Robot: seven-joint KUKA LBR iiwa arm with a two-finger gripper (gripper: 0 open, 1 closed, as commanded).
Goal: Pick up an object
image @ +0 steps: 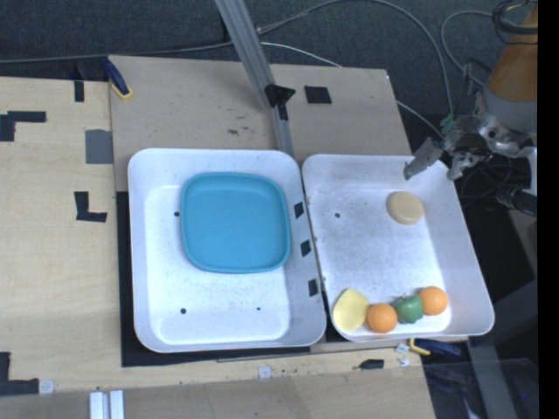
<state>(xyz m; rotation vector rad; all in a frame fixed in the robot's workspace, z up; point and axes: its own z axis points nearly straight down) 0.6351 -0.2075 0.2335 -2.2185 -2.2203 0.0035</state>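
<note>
White bins, nothing lifted yet; arm parked at the far right rim.

Nearest the camera, along the right bin's (454, 225) front edge: a yellow piece (350, 309), two oranges (382, 318) (433, 300) and a green item (407, 308), all crowded together. Further back a tan disc (405, 207) lies alone (easiest target, I judge). Left bin holds a blue plate (234, 222). Gripper (432, 161) hovers beyond the disc, fingers spread, grasping nothing. Advice: centre over the disc, descend straight, close squarely.
</note>
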